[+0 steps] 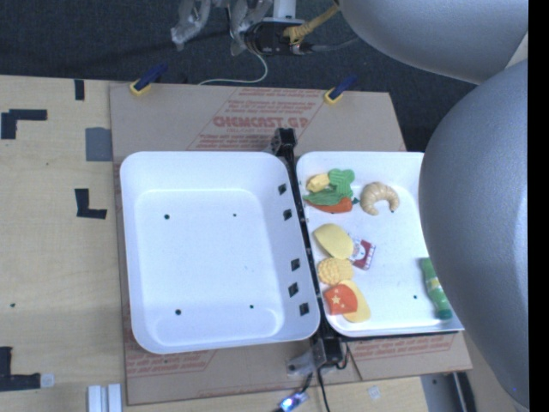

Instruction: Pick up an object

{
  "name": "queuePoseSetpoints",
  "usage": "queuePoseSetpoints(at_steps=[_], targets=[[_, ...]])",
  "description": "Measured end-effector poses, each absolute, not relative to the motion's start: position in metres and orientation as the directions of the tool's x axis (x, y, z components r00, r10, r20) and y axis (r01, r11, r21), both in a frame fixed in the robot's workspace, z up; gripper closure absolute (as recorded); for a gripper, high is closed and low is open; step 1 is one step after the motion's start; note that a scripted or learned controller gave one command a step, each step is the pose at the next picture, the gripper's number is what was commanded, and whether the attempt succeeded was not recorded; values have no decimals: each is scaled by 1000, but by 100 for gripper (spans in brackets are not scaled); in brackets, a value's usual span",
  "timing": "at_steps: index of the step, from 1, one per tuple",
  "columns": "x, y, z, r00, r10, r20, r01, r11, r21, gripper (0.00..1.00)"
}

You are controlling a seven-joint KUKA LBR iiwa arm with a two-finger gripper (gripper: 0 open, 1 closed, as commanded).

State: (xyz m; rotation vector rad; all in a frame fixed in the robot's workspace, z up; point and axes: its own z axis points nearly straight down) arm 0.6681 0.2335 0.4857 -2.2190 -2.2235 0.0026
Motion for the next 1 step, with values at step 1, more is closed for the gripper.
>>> queuePoseSetpoints(at_steps=[1], targets=[[668, 234, 496, -4, 1000, -2, 1000, 4, -2, 100]])
